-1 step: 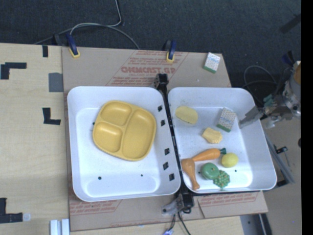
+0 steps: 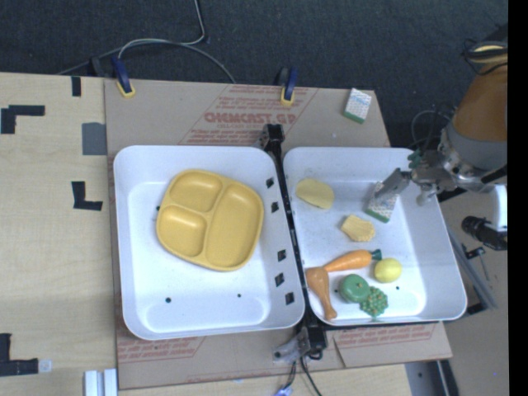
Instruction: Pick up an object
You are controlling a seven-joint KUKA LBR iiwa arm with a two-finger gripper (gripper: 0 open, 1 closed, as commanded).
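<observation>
Toy drumstick [image 2: 320, 290] at lower centre: light, rigid, best gripped across its shaft. Gripper [image 2: 384, 198] hovers right of centre; jaw state indeterminate.

Plate [image 2: 209, 219] in left bin [image 2: 132, 246], carrot [image 2: 350, 261] in right bin [image 2: 429, 254]
</observation>
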